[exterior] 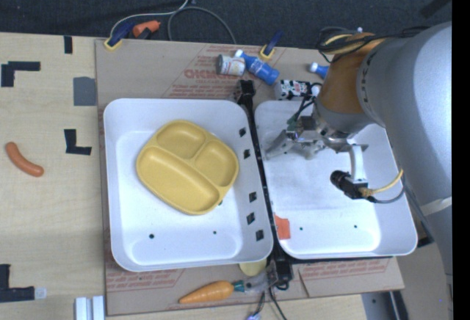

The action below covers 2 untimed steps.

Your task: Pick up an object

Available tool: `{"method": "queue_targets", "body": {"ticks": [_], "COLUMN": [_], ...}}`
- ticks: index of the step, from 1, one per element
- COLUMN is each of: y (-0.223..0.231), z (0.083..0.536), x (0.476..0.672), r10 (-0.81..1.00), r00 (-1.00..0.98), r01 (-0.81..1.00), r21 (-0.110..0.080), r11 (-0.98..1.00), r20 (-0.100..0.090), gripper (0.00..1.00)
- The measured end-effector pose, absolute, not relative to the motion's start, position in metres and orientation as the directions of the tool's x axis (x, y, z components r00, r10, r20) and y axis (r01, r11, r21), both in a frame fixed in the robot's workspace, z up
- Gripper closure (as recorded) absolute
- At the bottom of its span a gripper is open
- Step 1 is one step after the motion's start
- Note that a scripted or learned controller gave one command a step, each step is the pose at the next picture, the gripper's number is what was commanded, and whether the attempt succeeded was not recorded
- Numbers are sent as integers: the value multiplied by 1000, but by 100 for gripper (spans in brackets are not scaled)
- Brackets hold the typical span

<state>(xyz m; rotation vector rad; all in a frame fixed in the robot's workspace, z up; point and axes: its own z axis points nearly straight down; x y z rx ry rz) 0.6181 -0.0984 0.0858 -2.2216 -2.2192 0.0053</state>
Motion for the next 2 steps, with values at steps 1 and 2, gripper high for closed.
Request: {"method": "queue_targets", "body": {"ticks": [1,2], "y": [-98,-96], "z": [85,87], "x": [669,613], "r10": [1000,1000], "r00": [-5,0], "r01": [1000,1000], "r21": [-4,4], "r11": [5,0], "r20": [-2,-2], "gripper": [0,0]}}
